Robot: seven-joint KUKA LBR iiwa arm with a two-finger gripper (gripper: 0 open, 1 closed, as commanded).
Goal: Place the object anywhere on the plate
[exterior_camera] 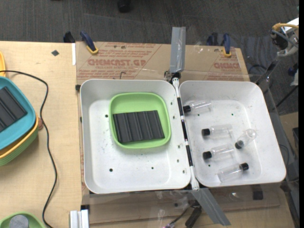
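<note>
Your clear plastic vials with black caps [216, 151] lie loose in the right white bin [266, 127], light, slick, roll-prone: pinch mid-barrel across the axis; hand state can't tell; green square plate [140, 103] sits left.

Green plate [140, 104] with dark ridged insert in left bin [95, 175]; 5 clear black-capped vials [219, 152] in right bin [266, 170]

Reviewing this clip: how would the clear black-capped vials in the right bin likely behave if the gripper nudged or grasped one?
The vials lie on their sides and look cylindrical, so a nudge would probably roll them across the right bin. They appear clear and seemingly empty, so likely light. Their smooth walls may slip between fingers, and if glass, they could be fragile.
</note>
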